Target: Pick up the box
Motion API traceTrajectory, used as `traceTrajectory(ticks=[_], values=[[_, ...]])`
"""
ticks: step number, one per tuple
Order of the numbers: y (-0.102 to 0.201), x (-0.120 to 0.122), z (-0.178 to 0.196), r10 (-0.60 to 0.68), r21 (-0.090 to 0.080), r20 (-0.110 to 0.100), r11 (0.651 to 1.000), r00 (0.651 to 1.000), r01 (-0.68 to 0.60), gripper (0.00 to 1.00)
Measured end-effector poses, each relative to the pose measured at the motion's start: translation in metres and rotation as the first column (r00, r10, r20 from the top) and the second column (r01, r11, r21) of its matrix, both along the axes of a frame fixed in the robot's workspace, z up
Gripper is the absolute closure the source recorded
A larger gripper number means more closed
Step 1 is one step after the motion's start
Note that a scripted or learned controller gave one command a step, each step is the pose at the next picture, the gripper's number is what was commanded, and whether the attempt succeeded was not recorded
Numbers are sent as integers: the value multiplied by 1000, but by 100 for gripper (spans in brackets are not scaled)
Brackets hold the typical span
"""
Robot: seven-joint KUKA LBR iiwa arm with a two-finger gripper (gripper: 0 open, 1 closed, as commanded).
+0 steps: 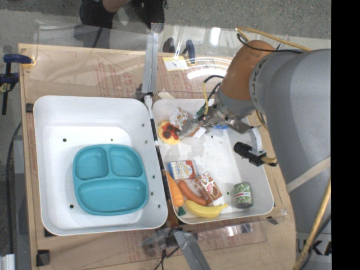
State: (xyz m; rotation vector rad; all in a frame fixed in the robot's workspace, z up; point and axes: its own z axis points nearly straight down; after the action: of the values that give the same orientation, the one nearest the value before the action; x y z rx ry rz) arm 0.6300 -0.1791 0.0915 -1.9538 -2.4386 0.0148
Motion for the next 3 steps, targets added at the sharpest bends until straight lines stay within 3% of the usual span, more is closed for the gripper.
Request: traceTrajectory(ticks=[1, 2, 3], values=[[10, 15, 0, -13, -6, -14, 1000, 1000, 13, 0], [13, 15, 0, -101, -15, -13, 995, 995, 101, 0], [13, 12, 8, -96, -15, -27, 995, 995, 96, 100]])
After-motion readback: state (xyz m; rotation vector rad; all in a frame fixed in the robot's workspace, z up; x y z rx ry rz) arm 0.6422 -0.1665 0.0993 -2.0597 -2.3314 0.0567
